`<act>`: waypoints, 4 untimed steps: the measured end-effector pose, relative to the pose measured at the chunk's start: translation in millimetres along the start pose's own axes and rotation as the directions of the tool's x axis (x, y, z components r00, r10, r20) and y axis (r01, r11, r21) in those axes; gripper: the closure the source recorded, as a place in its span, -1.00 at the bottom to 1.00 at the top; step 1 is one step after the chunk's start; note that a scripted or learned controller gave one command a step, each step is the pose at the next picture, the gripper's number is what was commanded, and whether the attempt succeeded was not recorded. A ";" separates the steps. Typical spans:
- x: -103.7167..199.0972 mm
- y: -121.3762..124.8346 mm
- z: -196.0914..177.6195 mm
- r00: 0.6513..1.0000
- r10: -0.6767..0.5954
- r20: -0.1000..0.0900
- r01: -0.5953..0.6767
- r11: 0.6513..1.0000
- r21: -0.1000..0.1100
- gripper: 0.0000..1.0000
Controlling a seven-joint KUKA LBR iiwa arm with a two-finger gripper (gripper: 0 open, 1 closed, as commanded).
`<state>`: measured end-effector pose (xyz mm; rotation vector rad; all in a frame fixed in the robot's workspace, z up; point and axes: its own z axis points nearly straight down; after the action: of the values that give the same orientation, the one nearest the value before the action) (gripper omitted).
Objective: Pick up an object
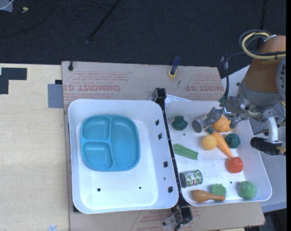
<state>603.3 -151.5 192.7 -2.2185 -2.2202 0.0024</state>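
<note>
A: Where are the jaws?

B: The gripper is low over the upper part of the right bin, reaching in from the right. Its grey tip lies just beside an orange lump. Whether the jaws are spread or pressed together, I cannot tell; the tip is too small and blurred.

A: Is anything pinched?

B: Nothing shows between them.

A: What lies in that bin?

B: A dark green piece at upper left, a yellow ball touching a carrot, another dark green piece just right of the carrot, and a green strip near the divider. Lower down, a tomato, a can on its side, a drumstick touching a broccoli, and a green ball in the lower right corner.

A: And the left bin?

B: A blue plate with three compartments lies flat in its upper half. Both bins sit on cardboard on the worktop.
</note>
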 end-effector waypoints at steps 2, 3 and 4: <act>12.4 -3.3 107.7 1.000 -0.001 -0.001 0.001 1.000 0.002 -1.00; 11.3 -1.8 93.6 1.000 0.000 0.000 0.000 1.000 -0.003 1.00; 16.5 6.7 42.8 1.000 0.000 0.001 0.000 1.000 -0.004 1.00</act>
<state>609.8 -135.0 149.9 -2.2206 -2.2226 -0.0007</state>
